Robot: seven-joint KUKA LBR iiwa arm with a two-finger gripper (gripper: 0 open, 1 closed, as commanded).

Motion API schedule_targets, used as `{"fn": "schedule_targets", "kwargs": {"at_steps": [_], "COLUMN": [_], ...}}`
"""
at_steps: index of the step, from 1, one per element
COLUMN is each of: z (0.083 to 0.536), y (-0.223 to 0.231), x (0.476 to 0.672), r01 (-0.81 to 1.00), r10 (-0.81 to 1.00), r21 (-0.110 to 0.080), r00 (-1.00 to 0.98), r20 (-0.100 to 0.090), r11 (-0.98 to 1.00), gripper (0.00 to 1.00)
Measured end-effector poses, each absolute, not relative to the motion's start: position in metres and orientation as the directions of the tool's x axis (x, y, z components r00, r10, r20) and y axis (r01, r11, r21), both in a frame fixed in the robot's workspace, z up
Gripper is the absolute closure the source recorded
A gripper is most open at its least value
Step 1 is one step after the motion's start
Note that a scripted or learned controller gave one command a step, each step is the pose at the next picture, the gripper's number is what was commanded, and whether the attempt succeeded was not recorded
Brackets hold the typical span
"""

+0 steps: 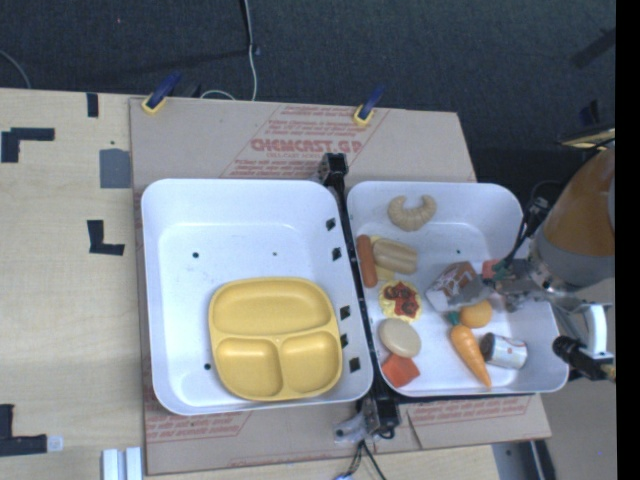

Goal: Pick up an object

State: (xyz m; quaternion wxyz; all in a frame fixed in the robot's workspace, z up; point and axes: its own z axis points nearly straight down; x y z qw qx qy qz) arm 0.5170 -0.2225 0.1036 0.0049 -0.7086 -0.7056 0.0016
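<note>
Camera view shows two shallow white plastic bins side by side on a cardboard sheet [300,143] clamped to the bench. A yellow three-compartment plastic tray [274,336] lies in the left-hand bin [170,228]. The right-hand bin [500,203] holds the candidates for picking, all smooth moulded toy food by the look of it: a tan croissant [412,209] near the far wall, a hot dog in a bun [385,256], a small pizza slice [400,299], a pale round biscuit-like disc [399,338], an orange-red block [400,371], a tapered orange carrot [468,352], a small orange ball [476,315], a crumpled grey-and-brown wrapper-like piece [455,282] and a short silver can [502,350] on its side. The gripper [508,290] is seen at the right side of this bin, just beside the wrapper-like piece and the orange ball, under the orange-banded wrist [585,218]. Whether the claw is apart or together cannot be told. The approach step is judged to be in hand, with nothing lifted; a descent onto one nearby item and a firm closure are called for next.
</note>
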Motion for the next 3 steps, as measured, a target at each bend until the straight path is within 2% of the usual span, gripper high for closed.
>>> {"fn": "schedule_targets", "kwargs": {"at_steps": [1,2,3], "z": [0.083,0.091,0.186], "y": [-0.153,-0.153,-0.061], "x": [0.484,0.485,0.485], "r01": [1.0,1.0,1.0], "r10": [1.0,1.0,1.0], "r21": [0.002,-0.005,0.0], "r00": [0.0,0.0,-0.01], "r20": [-0.003,0.005,0.003], "r11": [0.0,0.0,0.01], "gripper": [0.0,1.0,1.0]}}
